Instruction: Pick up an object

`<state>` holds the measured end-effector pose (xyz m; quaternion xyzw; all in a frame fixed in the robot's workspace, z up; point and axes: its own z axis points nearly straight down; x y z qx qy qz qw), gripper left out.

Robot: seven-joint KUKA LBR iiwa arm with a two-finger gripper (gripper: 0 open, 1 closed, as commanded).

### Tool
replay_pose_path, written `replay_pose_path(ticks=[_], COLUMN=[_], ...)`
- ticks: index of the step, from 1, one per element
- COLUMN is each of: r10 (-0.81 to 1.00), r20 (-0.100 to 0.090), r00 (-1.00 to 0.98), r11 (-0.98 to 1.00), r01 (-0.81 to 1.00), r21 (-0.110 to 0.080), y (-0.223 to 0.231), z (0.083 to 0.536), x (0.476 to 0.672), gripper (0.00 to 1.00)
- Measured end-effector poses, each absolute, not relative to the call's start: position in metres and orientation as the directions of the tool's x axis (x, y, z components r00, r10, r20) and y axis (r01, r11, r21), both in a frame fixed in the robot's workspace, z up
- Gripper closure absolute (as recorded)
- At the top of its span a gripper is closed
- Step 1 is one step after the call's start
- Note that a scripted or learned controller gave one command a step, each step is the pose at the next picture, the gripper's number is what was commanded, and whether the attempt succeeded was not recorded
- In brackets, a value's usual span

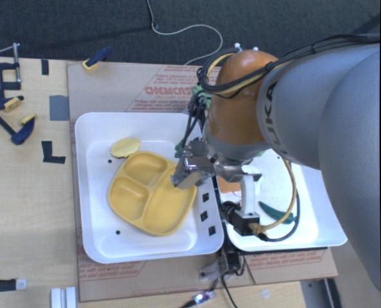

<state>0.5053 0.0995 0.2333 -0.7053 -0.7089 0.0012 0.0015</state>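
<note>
Item: gripper point(185, 172), grey metal, poised at the right rim of the yellow divided tray point(151, 193), over the left bin's right side. Whether it was released or clenched could not be told (the wrist and cabling crowded the view there), and nothing was seen held in it.

Item: yellow divided tray, three compartments, lying flat in the left bin point(91, 172), its right edge directly under the gripper.

Item: small pale yellow round piece point(124, 147), resting just beyond the tray's far left corner, touching or nearly touching its rim.

Item: arm point(319, 108), grey with an orange band, entering from the right and covering most of the right bin point(319, 230). Black cables looped around the wrist and hung over the divide between the bins.

Item: teal object point(274, 212) and an orange patch point(229, 187) in the right bin, both partly hidden behind the wrist and a yellow hose; neither could be identified.

Item: cardboard sheet point(139, 88) with red lettering, beneath both bins.

Item: blue clamps with yellow tips point(11, 117) on the wooden bench point(24, 197), far left, well apart from the bins. Another clamp point(97, 58) lay at the cardboard's far corner.
</note>
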Motion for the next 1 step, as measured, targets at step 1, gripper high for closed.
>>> replay_pose_path(ticks=[1], r10=[1.000], r20=[-0.002], r00=[-0.002], r11=[0.002], r01=[1.000], r21=[-0.006], y=[0.1001], z=[0.2126], x=[0.5064], gripper=[1.00])
